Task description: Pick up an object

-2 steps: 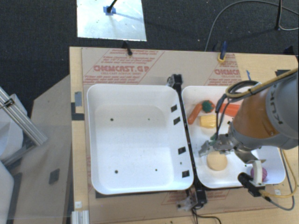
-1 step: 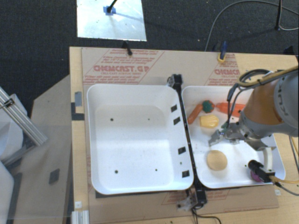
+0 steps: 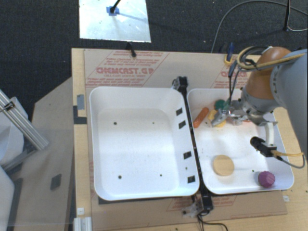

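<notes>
A: From the overhead camera, what's where?

B: Two white bins sit side by side on the table. The left bin (image 3: 134, 143) holds nothing I can make out. The right bin (image 3: 284, 177) carries an orange carrot-like piece (image 3: 200, 117) near the divider, a tan disc (image 3: 223, 165) toward the front, a purple ball (image 3: 266, 178) in the front right corner, and a green thing (image 3: 220, 103) with a yellow thing (image 3: 219, 122) just beside it at the back.

A: And the arm?

B: The end effector (image 3: 222, 115) is low over that green and yellow pair. Whether it is open, closed, or gripping one of them, I cannot tell; the metal parts blur into the objects.

A: What might spoil the pick?

B: My guess: the cluster. Green, yellow and orange lie close together, so closing could catch an edge of one and shove the others aside, or pinch nothing. The back wall is also near, which leaves little room to settle squarely, and a shallow hold could slip on lifting.
</notes>
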You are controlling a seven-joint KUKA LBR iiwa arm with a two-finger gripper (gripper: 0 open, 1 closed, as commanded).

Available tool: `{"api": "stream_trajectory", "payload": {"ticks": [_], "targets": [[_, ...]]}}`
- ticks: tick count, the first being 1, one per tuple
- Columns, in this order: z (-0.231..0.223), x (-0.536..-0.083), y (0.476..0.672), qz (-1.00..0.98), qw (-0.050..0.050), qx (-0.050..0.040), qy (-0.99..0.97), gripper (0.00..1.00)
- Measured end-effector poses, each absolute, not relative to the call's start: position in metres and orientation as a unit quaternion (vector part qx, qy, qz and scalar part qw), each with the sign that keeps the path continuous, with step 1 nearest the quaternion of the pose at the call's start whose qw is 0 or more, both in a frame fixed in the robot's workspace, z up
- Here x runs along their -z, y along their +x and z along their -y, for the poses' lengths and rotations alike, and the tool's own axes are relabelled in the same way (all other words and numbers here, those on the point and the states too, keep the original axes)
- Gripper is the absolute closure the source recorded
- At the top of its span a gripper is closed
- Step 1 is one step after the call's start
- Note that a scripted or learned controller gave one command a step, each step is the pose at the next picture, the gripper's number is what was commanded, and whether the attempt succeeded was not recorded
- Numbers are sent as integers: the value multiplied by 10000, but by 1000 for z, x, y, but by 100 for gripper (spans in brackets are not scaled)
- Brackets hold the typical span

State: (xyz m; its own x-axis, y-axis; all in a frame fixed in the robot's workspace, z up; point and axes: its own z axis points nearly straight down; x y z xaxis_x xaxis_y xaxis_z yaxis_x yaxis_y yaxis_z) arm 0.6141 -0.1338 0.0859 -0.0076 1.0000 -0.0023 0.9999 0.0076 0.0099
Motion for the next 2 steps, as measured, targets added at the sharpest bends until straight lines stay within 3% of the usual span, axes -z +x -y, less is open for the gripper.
{"api": "stream_trajectory", "payload": {"ticks": [1,2], "targets": [[118,-80,661,-7044,-170,156,7094,0],[97,-80,662,-7056,-111,104,7084,0]]}}
